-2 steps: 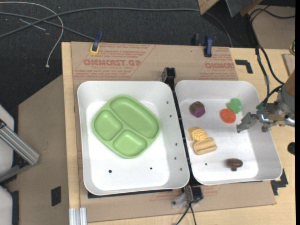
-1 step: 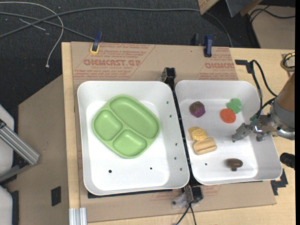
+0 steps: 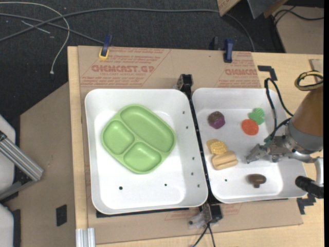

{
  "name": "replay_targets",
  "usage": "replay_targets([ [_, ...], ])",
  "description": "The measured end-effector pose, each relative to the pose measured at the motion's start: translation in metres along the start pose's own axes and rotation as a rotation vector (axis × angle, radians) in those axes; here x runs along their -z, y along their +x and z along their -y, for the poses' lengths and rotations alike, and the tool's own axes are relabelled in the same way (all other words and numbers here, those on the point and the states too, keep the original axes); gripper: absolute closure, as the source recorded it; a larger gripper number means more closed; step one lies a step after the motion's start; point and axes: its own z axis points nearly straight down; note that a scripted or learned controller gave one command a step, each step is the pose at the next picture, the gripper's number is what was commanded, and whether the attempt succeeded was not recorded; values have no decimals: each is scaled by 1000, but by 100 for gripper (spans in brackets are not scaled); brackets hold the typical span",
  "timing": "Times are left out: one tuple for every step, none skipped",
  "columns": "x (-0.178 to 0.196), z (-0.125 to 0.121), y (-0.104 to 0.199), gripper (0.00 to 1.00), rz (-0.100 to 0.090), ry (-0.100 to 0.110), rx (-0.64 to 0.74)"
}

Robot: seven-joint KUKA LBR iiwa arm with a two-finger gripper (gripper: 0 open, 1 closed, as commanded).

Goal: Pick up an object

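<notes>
Robot lab, clamped cardboard (image 3: pixel 169 66), loose cables (image 3: pixel 41 22)

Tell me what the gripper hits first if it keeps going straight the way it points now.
Probably the tan bread-like piece: the gripper points left across the right bin toward it. Its height above the bin is unclear, so it might pass over.

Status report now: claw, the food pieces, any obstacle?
Claw low in right bin, holding nothing. Tan bread piece just beside it, untouched. Brown piece close below.

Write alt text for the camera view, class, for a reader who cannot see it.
A robot gripper hovers low in the right white bin among small toy foods, beside a tan bread piece. The left bin holds a green divided plate.
</notes>
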Motion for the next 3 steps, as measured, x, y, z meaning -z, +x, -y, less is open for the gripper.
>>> replay_targets([
  [14,-2,-1,100,2,-7,-1],
  [71,-4,-11,100,7,-13,0],
  [115,-6,-9,100,6,-13,2],
])
